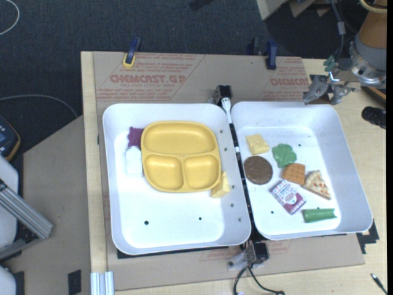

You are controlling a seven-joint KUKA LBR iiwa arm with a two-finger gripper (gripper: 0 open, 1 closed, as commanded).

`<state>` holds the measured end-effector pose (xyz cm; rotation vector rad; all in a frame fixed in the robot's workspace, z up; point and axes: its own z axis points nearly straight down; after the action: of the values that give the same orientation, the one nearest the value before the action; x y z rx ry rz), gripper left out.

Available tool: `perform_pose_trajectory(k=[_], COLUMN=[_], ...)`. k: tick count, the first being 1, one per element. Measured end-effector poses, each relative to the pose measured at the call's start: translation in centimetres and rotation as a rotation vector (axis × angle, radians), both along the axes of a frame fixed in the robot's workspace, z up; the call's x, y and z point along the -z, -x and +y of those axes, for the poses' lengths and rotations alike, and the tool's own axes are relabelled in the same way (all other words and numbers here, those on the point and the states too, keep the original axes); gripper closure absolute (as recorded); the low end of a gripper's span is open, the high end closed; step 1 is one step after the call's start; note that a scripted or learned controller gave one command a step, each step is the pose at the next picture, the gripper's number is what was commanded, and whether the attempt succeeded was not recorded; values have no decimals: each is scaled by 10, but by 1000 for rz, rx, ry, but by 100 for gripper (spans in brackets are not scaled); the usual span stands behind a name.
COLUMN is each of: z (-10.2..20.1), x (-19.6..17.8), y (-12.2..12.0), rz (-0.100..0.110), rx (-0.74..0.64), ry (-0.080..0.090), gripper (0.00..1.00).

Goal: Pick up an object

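Left bin (123, 214) holding yellow tray (181, 155), right bin (344, 140) holding toy foods (288, 180), fingers (320, 90) spread, empty

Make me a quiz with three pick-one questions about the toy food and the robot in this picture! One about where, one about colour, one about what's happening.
1. Where is the yellow tray?
A. left bin
B. right bin
C. on the floor

2. What colour is the waffle?
A. blue
B. orange
C. black

3. Where is the gripper?
A. touching the pizza slice
B. inside the tray
C. above the right bin's far corner, away from the food

Answers: 1 A, it sits in the left bin. 2 B, it looks orange. 3 C, it hangs over the bin's far rim.
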<state>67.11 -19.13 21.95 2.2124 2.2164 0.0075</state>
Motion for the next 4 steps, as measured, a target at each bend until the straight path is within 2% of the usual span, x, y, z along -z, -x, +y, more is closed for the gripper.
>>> perform_pose_trajectory(k=[1, 2, 3, 4], z=[0, 55, 104, 138], x=[-6, -14, 1, 4], y=[-1, 24, 48, 57], rz=[5, 12, 15, 14], rx=[0, -3, -3, -1], ry=[-2, -6, -7, -5], gripper=[100, 100, 100, 100])
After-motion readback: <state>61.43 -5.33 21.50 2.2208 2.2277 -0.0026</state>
